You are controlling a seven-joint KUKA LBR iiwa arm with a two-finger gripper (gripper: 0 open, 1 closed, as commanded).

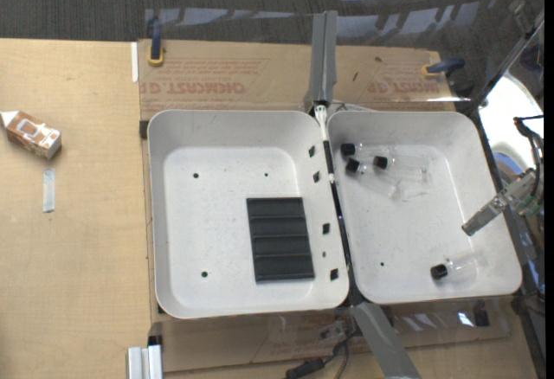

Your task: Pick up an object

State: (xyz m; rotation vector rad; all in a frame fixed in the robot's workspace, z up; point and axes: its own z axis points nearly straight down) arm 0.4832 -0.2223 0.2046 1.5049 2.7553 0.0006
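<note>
Two shallow white bins sit side by side on the bench, over a sheet of brown cardboard (260, 74).

The left bin (173, 195) holds one item: a black ribbed rectangular block (280, 239), lying flat slightly right of the bin's centre, its long axis running from the far side toward the near side.

The right bin (467, 144) holds several small clear vials with black caps. Three of them (363, 159) lie clustered near the far-left corner, close to one another; the clear bodies are hard to make out against the white floor. A fourth vial (450, 269) lies apart from that group, near the bin's near-right corner, its black cap pointing left.

The gripper (485, 217) enters from the right edge, over the right-hand rim of the right bin. A grey finger-like piece slants down and to the left from the wrist hardware. It lies above and to the right of the lone vial, not touching it. Whether the jaws are apart or together cannot be told at this angle, and nothing is visibly held.

On the wooden bench top (69, 282) left of the bins lie a small orange-and-white carton (33, 135) and a pale strip (48, 193).
</note>
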